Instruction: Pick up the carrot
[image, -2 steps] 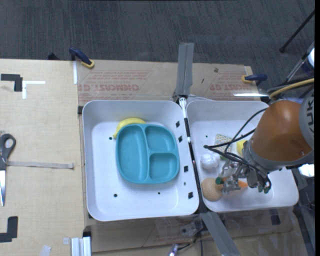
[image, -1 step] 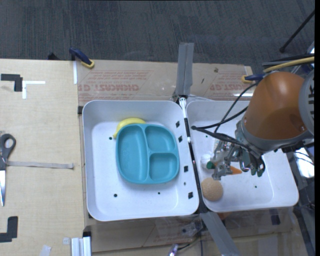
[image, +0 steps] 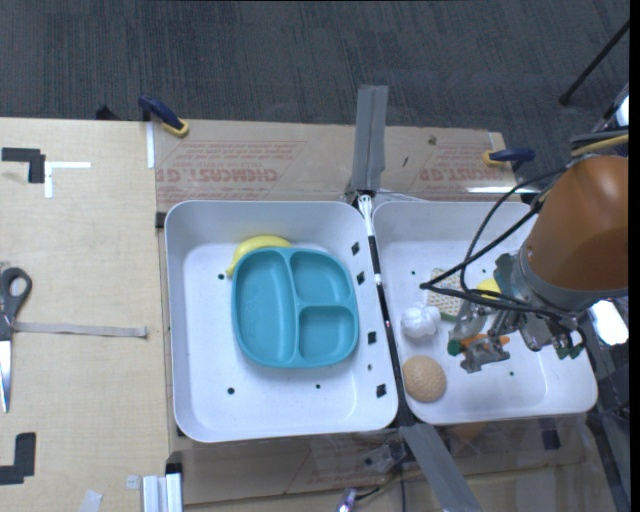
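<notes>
The carrot (image: 490, 343) is a small orange toy with a green end, lying across the middle of the right bin (image: 560, 395). My gripper (image: 474, 346) hangs from the orange-banded wrist directly over it. One grey finger stands on each side of the carrot, and the fingers (image: 479, 361) look closed on its middle. Only the orange tip and the green end stick out. I cannot tell whether the carrot is off the bin floor.
Left of the gripper, a white crumpled object (image: 420, 322) and a tan ball (image: 424, 379) share the right bin. Something yellow (image: 487, 287) lies under the arm. The left bin (image: 200, 400) holds a blue divided plate (image: 262, 345) with a banana (image: 262, 243) behind it.
</notes>
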